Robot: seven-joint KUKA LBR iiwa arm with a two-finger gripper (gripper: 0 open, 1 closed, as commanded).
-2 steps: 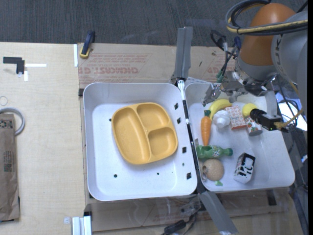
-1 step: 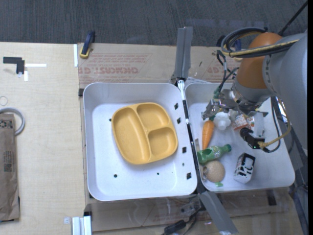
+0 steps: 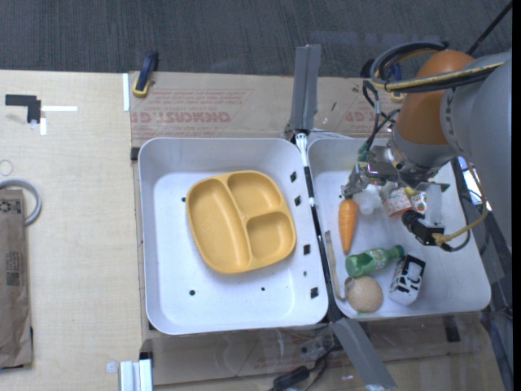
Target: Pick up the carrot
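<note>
The orange carrot (image 3: 348, 222) lies lengthwise in the right bin (image 3: 464, 296), near its left wall, with its thick end pointing to the back. My gripper (image 3: 364, 181) hangs just behind and to the right of that thick end, low over the bin floor. The grey arm with its orange band (image 3: 431, 108) reaches in from the right and hides the back of the bin. Nothing is visibly held.
A green bottle (image 3: 373, 260), a round tan ball (image 3: 364, 293) and a black-and-white box (image 3: 407, 279) lie in front of the carrot. A red-and-white packet (image 3: 398, 203) sits right of the gripper. The left bin (image 3: 163, 283) holds a yellow divided plate (image 3: 242, 219).
</note>
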